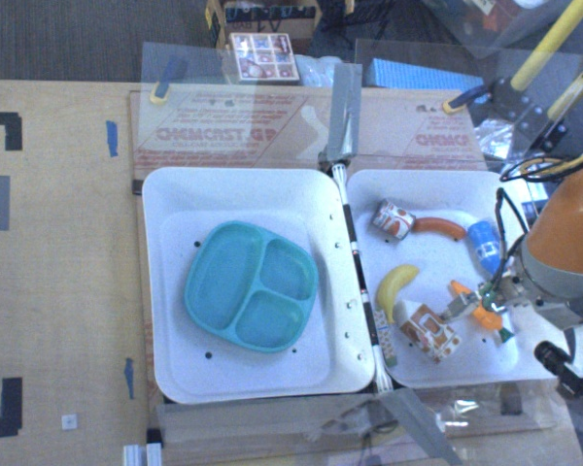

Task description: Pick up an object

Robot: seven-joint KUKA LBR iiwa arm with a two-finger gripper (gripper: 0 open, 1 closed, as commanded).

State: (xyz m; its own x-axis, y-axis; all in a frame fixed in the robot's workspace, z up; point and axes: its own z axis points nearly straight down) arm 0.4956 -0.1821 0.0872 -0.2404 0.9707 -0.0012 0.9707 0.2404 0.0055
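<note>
now the gripper [474,304] sits low in the right bin [437,187], over an orange piece [488,316] beside the box [429,331]; its grasp, can't tell.

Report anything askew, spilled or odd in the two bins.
Nothing spilled or damaged. The teal divided plate sits rotated in the left bin. In the right bin, the can and small carton lie tipped among a banana and blue bottle.
</note>
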